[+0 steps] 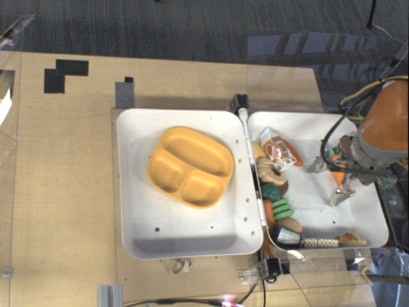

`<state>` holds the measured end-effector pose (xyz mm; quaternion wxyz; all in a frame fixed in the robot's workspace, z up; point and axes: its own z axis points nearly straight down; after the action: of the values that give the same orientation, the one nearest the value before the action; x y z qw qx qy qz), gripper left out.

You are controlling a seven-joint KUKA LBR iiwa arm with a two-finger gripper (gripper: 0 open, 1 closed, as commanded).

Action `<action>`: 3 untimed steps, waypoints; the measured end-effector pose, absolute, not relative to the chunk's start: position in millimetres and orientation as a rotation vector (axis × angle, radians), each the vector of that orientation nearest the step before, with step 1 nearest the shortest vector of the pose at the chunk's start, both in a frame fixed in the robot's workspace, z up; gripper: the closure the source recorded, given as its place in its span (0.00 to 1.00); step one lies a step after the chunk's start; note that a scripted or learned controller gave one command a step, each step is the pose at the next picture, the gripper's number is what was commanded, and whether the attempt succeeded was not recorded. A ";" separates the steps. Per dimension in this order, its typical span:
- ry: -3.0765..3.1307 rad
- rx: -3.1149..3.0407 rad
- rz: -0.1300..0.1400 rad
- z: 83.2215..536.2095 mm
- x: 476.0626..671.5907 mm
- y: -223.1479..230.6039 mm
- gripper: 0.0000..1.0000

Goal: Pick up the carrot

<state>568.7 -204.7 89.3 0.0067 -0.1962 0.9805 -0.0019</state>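
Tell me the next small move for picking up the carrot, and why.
Probably raise the pincer slightly and check. It hangs over the right-hand shallow white bin, with a small orange piece right at it, apart from the toy food pile along the bin's left wall. Whether that piece is the carrot, or gripped, I cannot tell.

The left bin (pixel 128 190) holds a divided tray (pixel 190 165), which lies near the middle of it. To the right of that tray, past the rail (pixel 252 165) where the two bins meet, a pile of toy food (pixel 275 190) lies along the left wall of the right bin (pixel 367 229). Farther right of the tray, the gripper (pixel 332 183) hangs over the right bin's floor, apart from the pile.
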 end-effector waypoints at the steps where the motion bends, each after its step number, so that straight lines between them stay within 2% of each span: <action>1: 3.055 -0.612 -0.013 103.9 572.9 -204.3 1.00; 2: 3.055 -0.612 -0.012 103.4 572.5 -204.3 0.00; 3: 3.045 -0.704 -0.009 89.6 557.6 -205.0 0.00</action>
<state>557.6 -205.0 89.6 0.0080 -0.2251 0.9743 -0.0028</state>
